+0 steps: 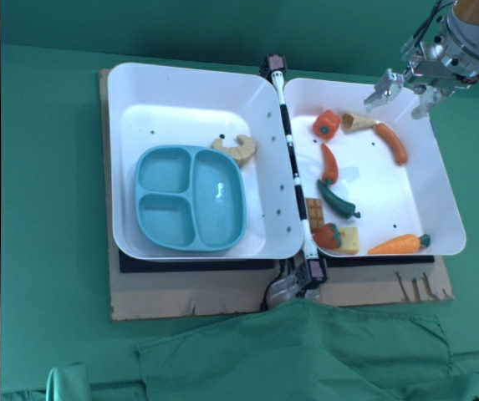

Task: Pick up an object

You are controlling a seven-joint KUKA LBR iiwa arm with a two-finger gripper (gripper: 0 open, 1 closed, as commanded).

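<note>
Green cloth (47,182) over bench, brown cardboard base (189,295), even lighting

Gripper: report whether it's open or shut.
Open. The gripper hangs above the right bin's far edge, fingers spread apart, nothing between them.

Two white bins (139,90) set side by side on cardboard (180,303); green cloth (55,224) spread over the worktop, bunched in front.

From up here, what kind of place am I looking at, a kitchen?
More likely a robot test bench than a kitchen: a robot gripper hangs over two white bins on green cloth, and the food, like the carrot, looks like plastic toys.
</note>
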